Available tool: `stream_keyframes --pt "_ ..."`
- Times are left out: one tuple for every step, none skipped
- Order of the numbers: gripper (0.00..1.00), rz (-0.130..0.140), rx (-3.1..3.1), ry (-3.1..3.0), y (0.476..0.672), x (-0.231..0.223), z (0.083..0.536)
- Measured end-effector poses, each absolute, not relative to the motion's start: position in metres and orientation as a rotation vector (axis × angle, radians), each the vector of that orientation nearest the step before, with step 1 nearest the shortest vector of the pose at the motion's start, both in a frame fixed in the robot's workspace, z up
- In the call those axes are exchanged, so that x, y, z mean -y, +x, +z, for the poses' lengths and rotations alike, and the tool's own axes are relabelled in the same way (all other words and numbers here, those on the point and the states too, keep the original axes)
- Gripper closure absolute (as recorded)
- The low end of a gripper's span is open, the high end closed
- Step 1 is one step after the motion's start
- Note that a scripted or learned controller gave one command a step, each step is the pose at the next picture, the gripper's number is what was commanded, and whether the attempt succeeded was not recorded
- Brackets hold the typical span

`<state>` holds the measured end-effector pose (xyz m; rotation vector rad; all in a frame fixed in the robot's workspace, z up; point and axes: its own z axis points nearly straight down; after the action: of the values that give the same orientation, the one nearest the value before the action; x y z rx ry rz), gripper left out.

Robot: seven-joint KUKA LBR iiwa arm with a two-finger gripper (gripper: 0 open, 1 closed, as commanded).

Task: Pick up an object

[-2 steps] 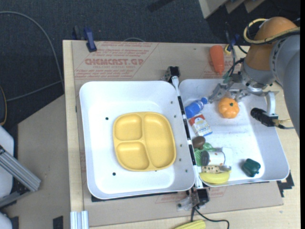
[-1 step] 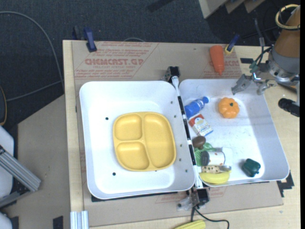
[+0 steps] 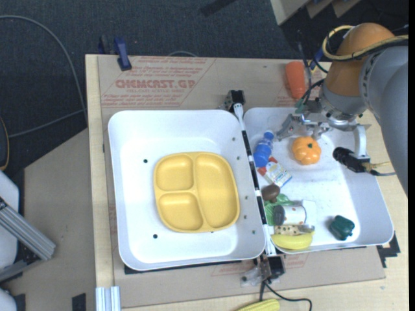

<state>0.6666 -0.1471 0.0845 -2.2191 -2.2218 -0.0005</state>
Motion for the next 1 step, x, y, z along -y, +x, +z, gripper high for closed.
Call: stream_keyframes --pt "0.00 0.001 2.221 -2.222 0.6182 0.1610 0.1252"
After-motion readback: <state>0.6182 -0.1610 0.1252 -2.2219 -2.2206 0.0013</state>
